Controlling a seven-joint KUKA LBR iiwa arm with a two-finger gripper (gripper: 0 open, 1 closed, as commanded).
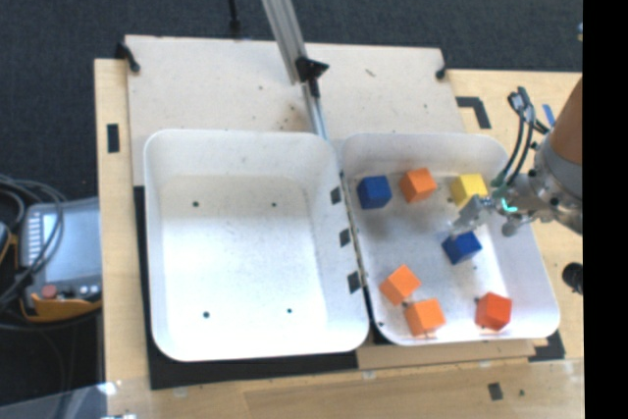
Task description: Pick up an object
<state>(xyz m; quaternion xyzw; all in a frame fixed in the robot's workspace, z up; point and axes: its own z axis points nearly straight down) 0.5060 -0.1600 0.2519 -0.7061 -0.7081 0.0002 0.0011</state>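
Observation:
The right bin (pixel 520 255) holds several small blocks. A blue block (pixel 374 192), an orange block (pixel 419 183) and a yellow block (pixel 469 187) sit in a row near its far side. A second blue block (pixel 461 245) lies mid-bin. Two orange blocks (pixel 399 284) (pixel 425 316) and a red-orange block (pixel 494 310) rest near the front. My gripper (pixel 491 216) reaches in from the right, low over the bin, between the yellow block and the second blue block. It sits just above and right of that blue block. Nothing visibly hangs from it.
The left bin (pixel 245 240) stands beside the right one, sharing a middle wall (pixel 348 240). A slanted metal rail (pixel 280 5) rises from the back of the bench. Cables (pixel 525 113) trail by the arm at the right edge.

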